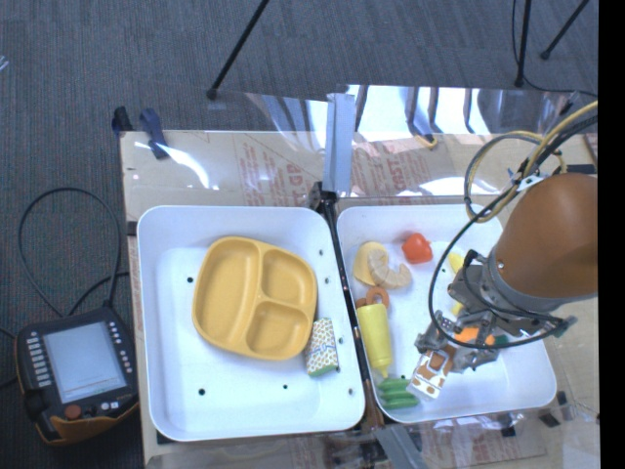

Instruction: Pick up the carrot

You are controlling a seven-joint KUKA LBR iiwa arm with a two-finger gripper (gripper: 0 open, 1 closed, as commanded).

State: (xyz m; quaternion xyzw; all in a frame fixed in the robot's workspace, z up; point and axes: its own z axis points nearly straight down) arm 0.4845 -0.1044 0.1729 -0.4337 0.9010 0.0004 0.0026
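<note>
Left bin (156,262): holds a yellow divided plate (256,299) lying flat, with a small patterned packet (321,346) just beside its near right corner. Neither bears on the task.
Right bin (542,379): carries the loose food items, so the arm works here.
Green pods (396,392): at the near edge of the right bin, beside the dividing wall.
Yellow bottle (374,335): lies lengthwise along the dividing wall, just beyond the pods.
Pincer (459,345): low over the near right part of the right bin, pointing down. Whether its fingers are spread or pressed together cannot be told; the wrist hides them.
Carrot (470,336): judged to be the small orange piece showing directly under the wrist. A grip on it cannot be confirmed.
Arm (547,242): reaches in from the right, its orange band above the wrist, placed so the tool descends on the carrot.
Bread pieces (383,268): farther back, near the wall.
Red item (417,248): beyond the bread, well apart from the pincer.
Tabletop (234,174): bare strip behind both bins.
</note>
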